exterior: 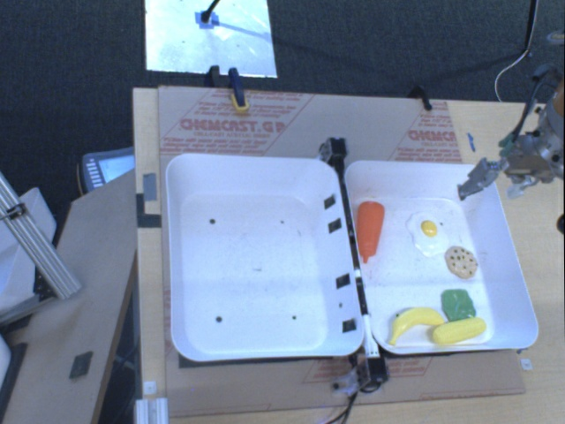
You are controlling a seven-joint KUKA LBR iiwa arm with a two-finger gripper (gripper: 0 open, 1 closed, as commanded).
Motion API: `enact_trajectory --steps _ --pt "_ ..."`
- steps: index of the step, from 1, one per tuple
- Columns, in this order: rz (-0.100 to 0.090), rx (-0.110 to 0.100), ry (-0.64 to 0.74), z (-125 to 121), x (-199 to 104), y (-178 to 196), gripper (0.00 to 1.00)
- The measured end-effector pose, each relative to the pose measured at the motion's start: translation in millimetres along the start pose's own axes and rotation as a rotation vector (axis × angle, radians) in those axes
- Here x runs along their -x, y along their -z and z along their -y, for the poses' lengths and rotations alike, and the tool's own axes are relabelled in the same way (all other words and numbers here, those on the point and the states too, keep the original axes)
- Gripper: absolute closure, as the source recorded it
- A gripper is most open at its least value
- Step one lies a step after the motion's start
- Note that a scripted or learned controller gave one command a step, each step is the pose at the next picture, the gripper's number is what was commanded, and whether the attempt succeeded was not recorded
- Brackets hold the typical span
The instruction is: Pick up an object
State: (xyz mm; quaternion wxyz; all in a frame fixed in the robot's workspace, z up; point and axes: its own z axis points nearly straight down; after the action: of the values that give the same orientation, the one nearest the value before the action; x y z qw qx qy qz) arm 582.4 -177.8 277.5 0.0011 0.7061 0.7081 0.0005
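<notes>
Dark carpeted floor behind, plywood bench (291, 117) with a printed board under two white bins. Left bin (256, 263) has bare floor, only a few small dark spots. Right bin (503, 237) carries all the candidates, so it's my reference from here on

Task status: nothing picked yet. Every item lies flat on the right bin's floor, none lifted. Approach, descent, grasp and lift all appear left to do

Items by size: carrot (369, 228) along the bin's left wall; banana (413, 322) at the near edge, left of centre; yellow oblong piece (458, 329) beside it to the right, looks like corn or lemon, can't say which; green chunk (457, 303) touching that piece from behind; fried egg (427, 233) mid-bin toward the far side; cookie (461, 261) just near-right of the egg

Gripper (472, 181) hangs over the bin's far right corner, apart from all items, nothing between its fingers. Too small and blurred to judge the gap: can't tell. Arm mostly cut off at the frame's right edge
</notes>
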Motion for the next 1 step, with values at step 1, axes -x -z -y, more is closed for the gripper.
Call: enact_trajectory --steps 1 --pt "0.003 0.02 0.007 -29.9 -43.9 159.0 0.0"
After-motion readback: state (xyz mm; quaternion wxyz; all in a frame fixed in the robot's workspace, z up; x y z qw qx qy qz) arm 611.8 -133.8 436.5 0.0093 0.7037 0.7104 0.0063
